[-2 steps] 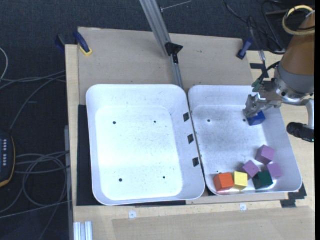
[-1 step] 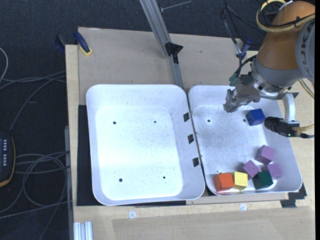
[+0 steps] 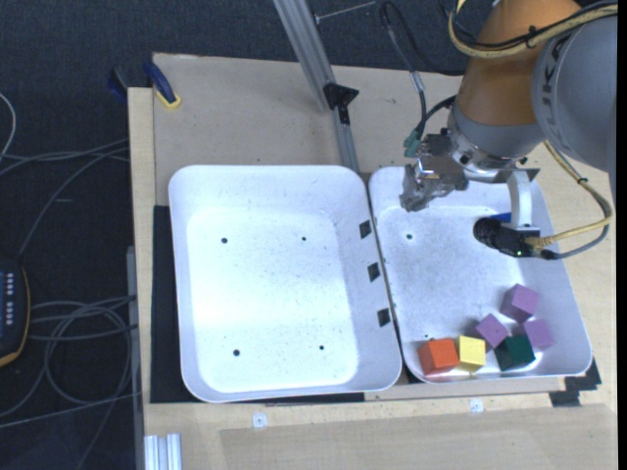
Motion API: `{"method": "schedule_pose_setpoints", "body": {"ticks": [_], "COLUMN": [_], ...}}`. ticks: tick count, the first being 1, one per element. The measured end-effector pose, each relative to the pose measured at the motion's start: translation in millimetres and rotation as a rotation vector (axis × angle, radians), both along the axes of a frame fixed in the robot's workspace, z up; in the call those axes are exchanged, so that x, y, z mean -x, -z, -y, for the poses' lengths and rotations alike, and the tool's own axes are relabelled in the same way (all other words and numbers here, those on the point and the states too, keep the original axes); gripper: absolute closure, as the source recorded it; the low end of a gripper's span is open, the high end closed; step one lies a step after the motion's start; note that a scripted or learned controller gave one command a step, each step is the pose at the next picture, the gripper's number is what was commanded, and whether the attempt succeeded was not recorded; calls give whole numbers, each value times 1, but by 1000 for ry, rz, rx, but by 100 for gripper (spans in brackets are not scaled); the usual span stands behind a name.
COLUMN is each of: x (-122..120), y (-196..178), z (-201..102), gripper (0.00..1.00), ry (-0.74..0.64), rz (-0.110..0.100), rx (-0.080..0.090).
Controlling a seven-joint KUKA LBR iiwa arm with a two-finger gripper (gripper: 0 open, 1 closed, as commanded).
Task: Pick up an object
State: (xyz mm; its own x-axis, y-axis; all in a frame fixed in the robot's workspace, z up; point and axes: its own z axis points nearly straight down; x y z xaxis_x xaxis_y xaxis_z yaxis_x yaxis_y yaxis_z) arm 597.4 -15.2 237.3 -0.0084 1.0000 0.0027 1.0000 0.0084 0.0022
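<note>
Orange cube (image 3: 440, 354) and its neighbours crowd the near right corner of the right bin (image 3: 441, 272).
Beside it along the near wall sit a yellow cube (image 3: 472, 351) and a dark green cube (image 3: 513, 353), with three purple blocks (image 3: 520, 302) just behind. The hand (image 3: 421, 192) hangs over the bin's far left corner, well apart from them; I cannot tell whether it is wide or narrow.

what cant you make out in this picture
- right bin: far right corner, camera view, hidden behind the arm.
- arm: camera view, cut off by the top and right edges.
- green block: camera view, crowded among other blocks, too small to tell whether it touches them.
</note>
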Motion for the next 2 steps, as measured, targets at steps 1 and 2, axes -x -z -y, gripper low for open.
{"method": "schedule_pose_setpoints", "body": {"ticks": [1, 2], "x": [-5, -1], "y": [-10, -15], "z": [-54, -110], "gripper": [100, 100], "ry": [1, 1], "rz": [0, -1], "rx": [0, 0]}}
